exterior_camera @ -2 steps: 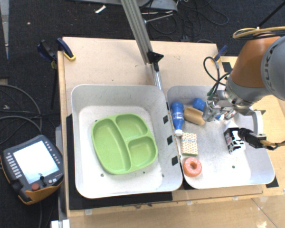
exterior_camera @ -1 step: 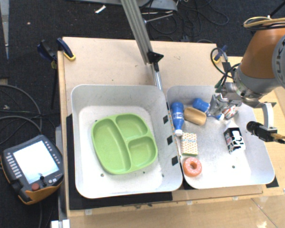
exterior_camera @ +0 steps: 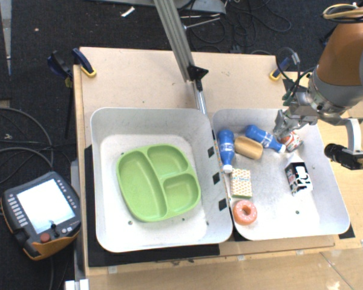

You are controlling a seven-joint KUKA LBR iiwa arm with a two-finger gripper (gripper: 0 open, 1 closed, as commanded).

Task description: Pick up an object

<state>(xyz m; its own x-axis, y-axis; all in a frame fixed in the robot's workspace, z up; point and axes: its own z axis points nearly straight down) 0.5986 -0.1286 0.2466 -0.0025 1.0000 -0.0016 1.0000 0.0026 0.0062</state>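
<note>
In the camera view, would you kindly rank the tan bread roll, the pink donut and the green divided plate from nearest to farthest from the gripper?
From the gripper, at the right bin's far side:
1. Tan bread roll, just to its left in the same bin.
2. Pink donut, at the right bin's near edge.
3. Green divided plate, in the left bin.

My gripper (exterior_camera: 286, 127) hangs low over the back of the right bin (exterior_camera: 327, 213), just beside a small red-and-white object (exterior_camera: 292, 140) and the upper end of a blue bottle (exterior_camera: 262, 136). A tan bread roll (exterior_camera: 248, 147) lies against that bottle, and a second blue bottle (exterior_camera: 225, 148) rests along the bin's left wall. Nearer the front lie a yellow patterned packet (exterior_camera: 241, 183), a pink donut (exterior_camera: 245, 212) and a black-and-white carton (exterior_camera: 297, 178). The left bin (exterior_camera: 103, 162) holds a green divided tray (exterior_camera: 159, 182).
</note>
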